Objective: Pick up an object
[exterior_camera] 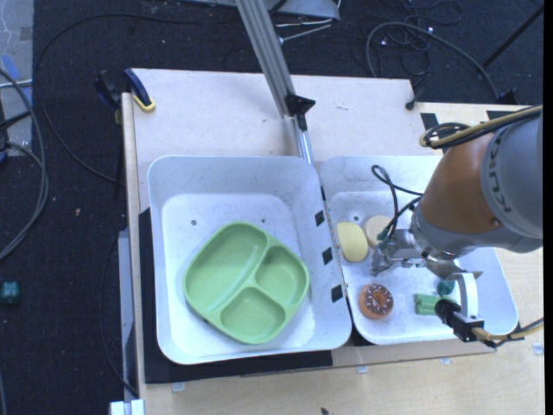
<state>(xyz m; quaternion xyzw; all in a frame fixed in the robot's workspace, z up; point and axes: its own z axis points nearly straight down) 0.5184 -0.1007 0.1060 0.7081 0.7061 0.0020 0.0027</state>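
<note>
The right bin (363,180) holds several small objects. A yellow lemon-like piece (352,241) lies near its left wall, with a pale round piece (377,228) just to its right. A brown sprinkled donut (376,301) sits near the front, and a small green block (427,303) is to its right, next to a teal bit (445,287). My gripper (386,257) hangs low over the middle of this bin, between the pale round piece and the donut, just right of the yellow piece. The wrist hides its tips.
The left bin (173,188) carries a green divided plate (246,281). A slanted metal pole (270,50) runs from the top down to the bins' shared rear corner. The grey and orange arm (484,193) covers the right bin's right side. Cables lie on the dark floor.
</note>
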